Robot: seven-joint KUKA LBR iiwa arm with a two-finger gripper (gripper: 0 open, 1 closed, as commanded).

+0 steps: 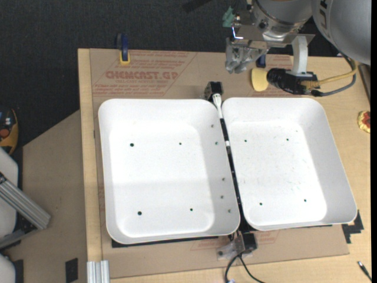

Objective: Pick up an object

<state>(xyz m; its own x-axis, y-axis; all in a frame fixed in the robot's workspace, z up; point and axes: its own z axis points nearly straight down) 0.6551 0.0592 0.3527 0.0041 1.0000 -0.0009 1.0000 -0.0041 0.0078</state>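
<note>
Where the bench comes nearest the camera, a small clamp (242, 242) with a dark cable sits at the seam between the two bins. Beyond it lie the left bin (159, 175) and the right bin (283, 175), side by side with rims touching, their white floors marked by a few dark dots. At the far end of the seam a black clip (213, 89) grips both rims. Further back, a brown cardboard sheet (171, 69) with red lettering covers the bench, and a blue-and-yellow clamp (123, 47) stands at its far left edge.

Furthest away, the gripper (240, 62) hangs past the right bin's far rim, over the cardboard. Whether it is spread or pressed together I cannot tell at this angle.

Just beside it, toward the view's right, is a pale yellow piece (259, 79), the one likely candidate for the task. It is small and rounded, and I cannot tell whether it rests on the cardboard or is already carried. It looks light, probably foam or soft plastic, so it should yield a little and not slip. I would take hold across its narrow middle with modest squeeze.
</note>
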